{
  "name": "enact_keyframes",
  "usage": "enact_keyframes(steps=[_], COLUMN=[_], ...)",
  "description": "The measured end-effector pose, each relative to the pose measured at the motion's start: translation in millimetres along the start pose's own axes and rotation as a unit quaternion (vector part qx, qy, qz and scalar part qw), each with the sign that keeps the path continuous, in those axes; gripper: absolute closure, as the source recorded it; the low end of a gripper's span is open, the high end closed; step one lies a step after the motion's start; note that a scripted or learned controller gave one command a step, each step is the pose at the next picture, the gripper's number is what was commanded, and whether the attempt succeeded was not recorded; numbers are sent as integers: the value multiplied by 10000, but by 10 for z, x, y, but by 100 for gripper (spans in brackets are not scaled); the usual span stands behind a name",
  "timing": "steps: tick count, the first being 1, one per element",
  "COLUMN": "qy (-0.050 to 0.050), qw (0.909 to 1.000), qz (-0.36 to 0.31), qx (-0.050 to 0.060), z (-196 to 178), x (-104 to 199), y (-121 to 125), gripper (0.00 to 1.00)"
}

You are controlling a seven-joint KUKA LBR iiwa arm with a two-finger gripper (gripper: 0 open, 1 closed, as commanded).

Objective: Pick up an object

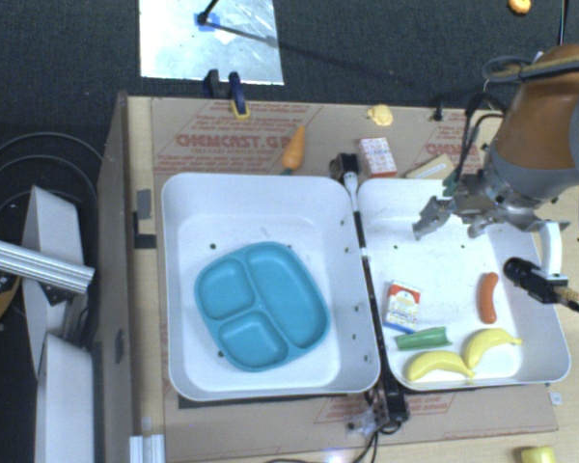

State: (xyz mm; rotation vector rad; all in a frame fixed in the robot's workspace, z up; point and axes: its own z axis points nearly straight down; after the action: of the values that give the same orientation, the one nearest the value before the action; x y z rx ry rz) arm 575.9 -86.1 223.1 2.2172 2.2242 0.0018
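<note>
Camera view: we see gripper (455,218) hovering over right bin (558,360), fingers apart, holding nothing; bananas (460,357) well apart.

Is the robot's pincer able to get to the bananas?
Probably yes. The pincer hovers over the right bin, and the bananas lie uncovered near its front edge with nothing on top.

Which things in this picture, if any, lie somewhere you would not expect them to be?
Several small items sit outside the bins, on the cardboard behind them: a carrot, a small carton and a yellow lump. An orange ball lies farther off on the dark floor. The other toy food lies in the right bin.
</note>
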Motion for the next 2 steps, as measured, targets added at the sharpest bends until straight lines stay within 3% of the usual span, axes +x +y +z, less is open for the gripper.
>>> enact_keyframes(steps=[1,2], qy=[-15,-10], qw=[10000,10000], qz=[30,13], qx=[-1,-6], z=[332,788], x=[-662,-1110], y=[91,195], gripper=[0,0])
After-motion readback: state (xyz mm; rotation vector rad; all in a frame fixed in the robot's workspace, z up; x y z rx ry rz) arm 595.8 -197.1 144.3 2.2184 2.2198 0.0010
